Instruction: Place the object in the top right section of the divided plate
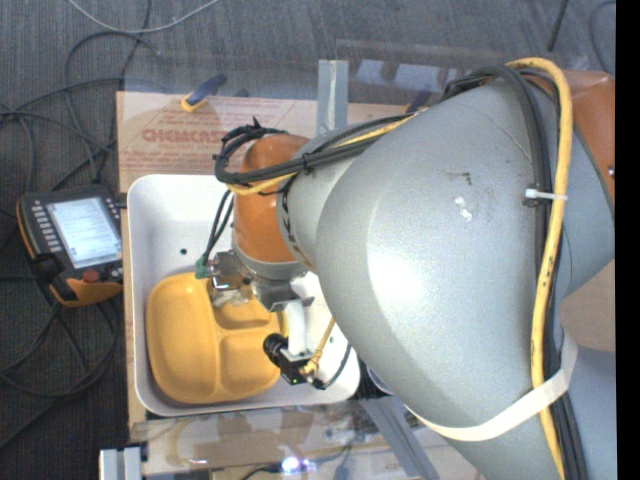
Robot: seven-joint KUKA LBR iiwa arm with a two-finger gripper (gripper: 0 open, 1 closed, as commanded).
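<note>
From my remote station: a glossy yellow divided plate [200, 343], rounded and moulded into sections, lies in the smooth white bin [165, 208] on the bench. The grey arm [450, 258] with its orange band [262, 208] hangs over the plate's right edge. I cannot tell how the jaws stand, nor where the object is.

- Grey carpet floor [250, 18], loose cables [100, 8] trailing over it.
- Teach pendant [70, 238] lying on the carpet, screen lit.
- Cardboard sheet [170, 133] with red print under the bench.
- Metal frame post [333, 93] upright.
</note>
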